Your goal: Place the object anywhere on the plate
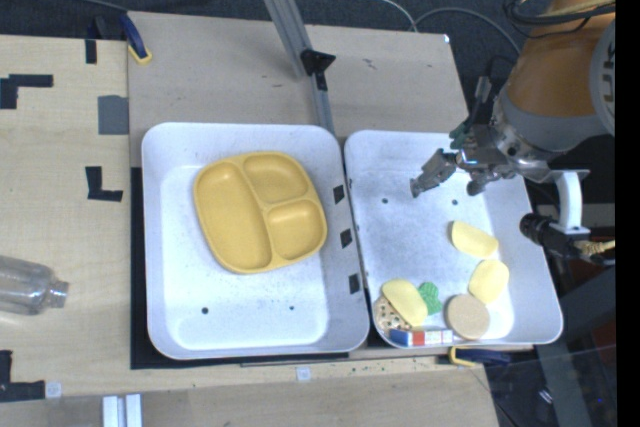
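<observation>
Yellow three-section plate [261, 211] in left white bin [170, 215], which is speckled with dark dots. Right white bin [400, 215], same speckle. Near end: pale yellow pieces [473, 240], one green item [429, 295], tan round disc [467, 316], a red-and-blue striped bit [420, 338]. My arm [565, 45] is grey and orange, my gripper [452, 177] dark grey. Bench [60, 215] is light wood with black marks.

The yellow plate [260, 212] with three compartments lies flat in the left bin [170, 315]. In the right bin [400, 165] several small pale yellow objects [473, 239] lie near the front right corner, well apart from the plate.
</observation>
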Controlling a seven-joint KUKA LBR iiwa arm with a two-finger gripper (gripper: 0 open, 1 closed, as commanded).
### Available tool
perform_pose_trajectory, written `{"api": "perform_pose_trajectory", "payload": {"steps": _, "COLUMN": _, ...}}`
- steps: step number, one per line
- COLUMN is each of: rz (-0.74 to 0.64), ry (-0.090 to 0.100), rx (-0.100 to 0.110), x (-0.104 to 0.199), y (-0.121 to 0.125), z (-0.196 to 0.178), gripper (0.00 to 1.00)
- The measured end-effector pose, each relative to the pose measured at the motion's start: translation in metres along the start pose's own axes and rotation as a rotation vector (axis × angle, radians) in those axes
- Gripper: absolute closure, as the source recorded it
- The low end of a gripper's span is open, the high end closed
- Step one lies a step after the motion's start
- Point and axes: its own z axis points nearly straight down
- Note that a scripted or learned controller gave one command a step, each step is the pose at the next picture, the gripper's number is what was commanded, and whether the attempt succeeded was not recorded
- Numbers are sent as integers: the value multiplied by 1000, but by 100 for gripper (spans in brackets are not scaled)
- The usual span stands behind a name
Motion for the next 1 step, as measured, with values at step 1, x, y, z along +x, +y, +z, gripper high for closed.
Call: {"api": "perform_pose_trajectory", "payload": {"steps": 1, "rz": -1, "ry": 2, "rx": 1, "x": 1, "y": 0, "z": -10, "gripper": 100}}
